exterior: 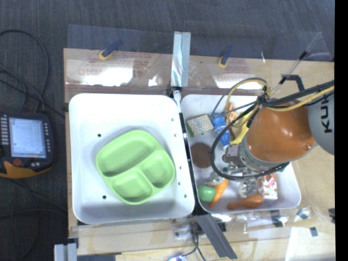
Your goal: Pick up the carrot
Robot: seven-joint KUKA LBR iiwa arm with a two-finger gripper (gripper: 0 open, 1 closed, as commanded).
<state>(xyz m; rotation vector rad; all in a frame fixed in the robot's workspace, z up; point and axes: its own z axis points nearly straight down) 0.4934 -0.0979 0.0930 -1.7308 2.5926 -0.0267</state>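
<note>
Carrot (219, 190) is seen lying aslant in the right bin (291, 199), near its front edge, its lower end just beside a green round item (206, 192). A second orange-brown elongated piece (246, 203) lies to its right, along the front wall. End effector (248, 188) is lowered into the same bin, between the carrot and a red-and-white packet (268, 187); whether it is released or clenched cannot be told, since the arm's orange band (280, 134) and wrist hide much of it. Nothing is seen gripped.

Risks judged: the neighbouring orange piece may be taken by mistake, being alike in colour. The green item may be nudged or caught along with the carrot. The carrot's slant may cause a slip on closing. The bin wall may be struck. Green tray (136, 166) in the left bin (87, 113) lies well apart.
</note>
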